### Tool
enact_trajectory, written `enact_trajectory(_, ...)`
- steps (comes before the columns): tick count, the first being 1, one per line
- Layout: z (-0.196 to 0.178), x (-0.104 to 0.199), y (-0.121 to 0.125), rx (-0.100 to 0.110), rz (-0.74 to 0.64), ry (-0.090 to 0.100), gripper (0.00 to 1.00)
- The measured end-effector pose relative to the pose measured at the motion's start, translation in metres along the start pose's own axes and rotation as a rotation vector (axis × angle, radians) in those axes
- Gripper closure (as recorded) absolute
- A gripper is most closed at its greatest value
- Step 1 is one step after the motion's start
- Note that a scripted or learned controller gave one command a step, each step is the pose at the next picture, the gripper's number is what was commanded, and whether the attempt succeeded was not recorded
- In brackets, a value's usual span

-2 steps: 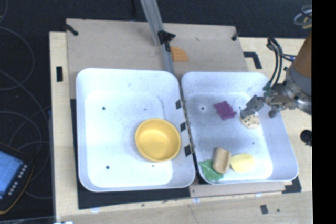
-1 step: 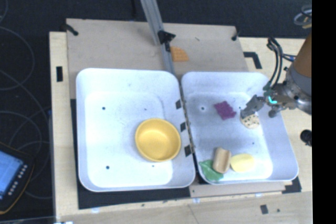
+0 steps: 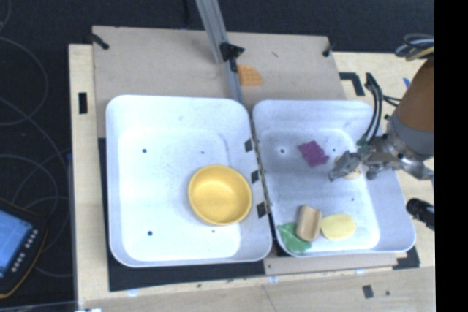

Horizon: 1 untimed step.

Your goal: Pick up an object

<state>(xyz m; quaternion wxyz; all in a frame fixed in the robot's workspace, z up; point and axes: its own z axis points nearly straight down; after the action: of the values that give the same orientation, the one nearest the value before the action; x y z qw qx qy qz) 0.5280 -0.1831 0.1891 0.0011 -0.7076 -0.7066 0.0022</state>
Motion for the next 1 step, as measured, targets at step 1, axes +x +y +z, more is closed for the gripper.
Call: enact_trajectory(1, 0.0432, 0.0014, -0.0043, -0.001, 0.0, 0.0, 0.0)
